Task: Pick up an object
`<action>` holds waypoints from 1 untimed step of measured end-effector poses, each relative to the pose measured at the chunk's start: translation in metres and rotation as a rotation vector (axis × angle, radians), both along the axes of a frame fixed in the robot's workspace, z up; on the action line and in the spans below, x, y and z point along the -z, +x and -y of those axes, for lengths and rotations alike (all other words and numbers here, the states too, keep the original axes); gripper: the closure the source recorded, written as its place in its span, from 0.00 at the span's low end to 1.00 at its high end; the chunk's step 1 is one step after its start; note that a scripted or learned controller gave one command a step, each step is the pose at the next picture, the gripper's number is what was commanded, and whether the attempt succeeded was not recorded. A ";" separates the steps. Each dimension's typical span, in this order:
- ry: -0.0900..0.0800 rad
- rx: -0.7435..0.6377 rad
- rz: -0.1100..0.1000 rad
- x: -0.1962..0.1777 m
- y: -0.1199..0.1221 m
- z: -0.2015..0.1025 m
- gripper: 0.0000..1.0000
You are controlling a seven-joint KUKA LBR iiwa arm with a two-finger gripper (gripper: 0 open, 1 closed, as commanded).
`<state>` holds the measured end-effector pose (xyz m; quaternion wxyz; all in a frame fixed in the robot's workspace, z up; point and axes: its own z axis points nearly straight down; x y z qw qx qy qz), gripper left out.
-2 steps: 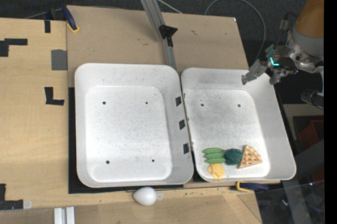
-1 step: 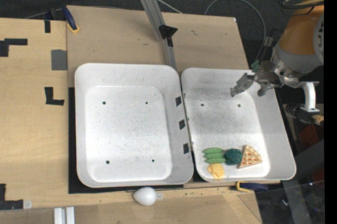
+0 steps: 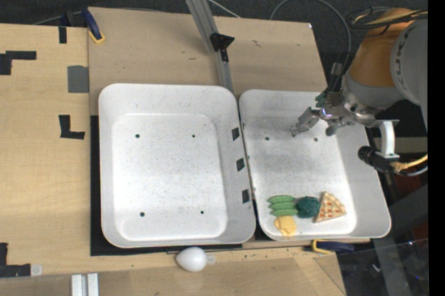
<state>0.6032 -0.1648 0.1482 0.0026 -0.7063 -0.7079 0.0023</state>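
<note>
My gripper (image 3: 313, 129) hangs over the upper part of the right bin (image 3: 295, 166), its two fingers spread open with nothing between them. The objects lie well below it, at the right bin's near end: a green pea pod (image 3: 281, 203), a dark green broccoli piece (image 3: 306, 205), a yellow piece (image 3: 286, 223) and a pizza slice (image 3: 329, 208). They sit close together in a cluster, apart from the gripper.
The left bin (image 3: 167, 89) stands beside the right one. A white egg (image 3: 191, 259) lies on the bench in front of the left bin. A slanted metal pole (image 3: 200, 3) ends at the bins' far edge.
</note>
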 end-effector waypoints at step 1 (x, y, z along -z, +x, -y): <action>0.000 0.001 0.000 0.054 -0.002 -0.001 0.00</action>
